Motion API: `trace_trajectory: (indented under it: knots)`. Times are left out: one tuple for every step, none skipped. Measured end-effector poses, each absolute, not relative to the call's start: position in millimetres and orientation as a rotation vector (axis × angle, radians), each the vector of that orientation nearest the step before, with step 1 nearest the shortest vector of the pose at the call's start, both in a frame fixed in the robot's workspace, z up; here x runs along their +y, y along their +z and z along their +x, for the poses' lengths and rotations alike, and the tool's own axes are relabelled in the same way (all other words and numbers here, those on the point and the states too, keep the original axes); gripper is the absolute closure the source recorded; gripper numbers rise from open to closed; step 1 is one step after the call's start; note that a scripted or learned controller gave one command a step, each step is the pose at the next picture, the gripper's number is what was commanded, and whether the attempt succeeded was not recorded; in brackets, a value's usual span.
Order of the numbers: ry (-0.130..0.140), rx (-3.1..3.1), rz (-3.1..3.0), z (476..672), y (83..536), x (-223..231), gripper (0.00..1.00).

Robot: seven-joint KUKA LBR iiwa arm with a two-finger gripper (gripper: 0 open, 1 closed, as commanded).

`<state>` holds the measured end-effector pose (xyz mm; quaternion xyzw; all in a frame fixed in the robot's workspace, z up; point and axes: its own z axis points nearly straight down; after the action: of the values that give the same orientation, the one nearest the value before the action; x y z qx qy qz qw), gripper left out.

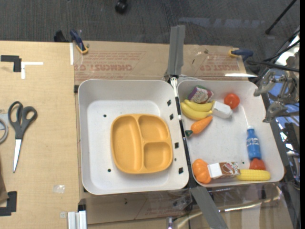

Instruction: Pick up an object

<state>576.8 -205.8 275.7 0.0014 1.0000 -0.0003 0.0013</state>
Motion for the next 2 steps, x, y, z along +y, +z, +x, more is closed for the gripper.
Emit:
trace_trajectory:
  knots:
    - [-0.001, 3.131, -0.23, 571.0, 146, -221, 0.0]
    - [-0.002, 3.13, -0.221, 541.2, 93, -221, 0.0]
